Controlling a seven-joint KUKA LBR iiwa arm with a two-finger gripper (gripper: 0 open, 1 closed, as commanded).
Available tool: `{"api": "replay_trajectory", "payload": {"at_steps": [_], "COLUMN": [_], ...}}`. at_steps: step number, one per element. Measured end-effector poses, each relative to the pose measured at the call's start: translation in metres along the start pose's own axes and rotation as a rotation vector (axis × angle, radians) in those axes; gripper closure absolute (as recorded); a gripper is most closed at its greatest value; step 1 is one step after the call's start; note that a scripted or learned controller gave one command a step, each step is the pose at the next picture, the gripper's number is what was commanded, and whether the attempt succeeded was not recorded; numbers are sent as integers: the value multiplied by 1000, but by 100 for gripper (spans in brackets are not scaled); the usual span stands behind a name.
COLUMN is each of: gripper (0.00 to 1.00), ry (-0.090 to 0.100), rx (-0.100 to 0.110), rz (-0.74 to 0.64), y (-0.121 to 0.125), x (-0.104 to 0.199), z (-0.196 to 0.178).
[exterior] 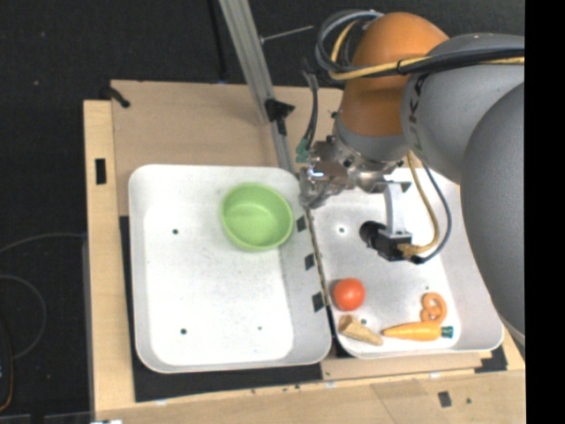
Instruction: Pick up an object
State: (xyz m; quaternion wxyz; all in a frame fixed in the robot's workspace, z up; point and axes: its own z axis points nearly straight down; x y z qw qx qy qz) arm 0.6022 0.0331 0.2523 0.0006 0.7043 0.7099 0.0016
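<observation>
**Approach Before the Pick**

Candidate objects lie at lower right of the frame in the right bin (459, 325): a tomato (349, 293), a carrot (411, 330), a pretzel (433, 306) and a wedge (359, 329). The gripper (313, 182) hangs above the bins' shared edge, holding nothing; its opening cannot be told. It should centre over one isolated item, then descend vertically. The green bowl (256, 216) sits in the left bin (177, 325).

A green bowl (256, 216) sits upright, mouth up. Right of the bowl and nearer the camera lies a red tomato (349, 294); beyond the tomato lie a tan wedge (360, 329), an orange carrot (413, 331) and a small orange ring (433, 306)
</observation>
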Motion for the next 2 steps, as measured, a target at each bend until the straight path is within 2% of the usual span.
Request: {"api": "replay_trajectory", "payload": {"at_steps": [1,2], "gripper": [100,0], "ry": [-2,-4], "rx": [2,3], "rz": [2,4], "y": [12,12], "x": [43,40], "z": [12,11]}}
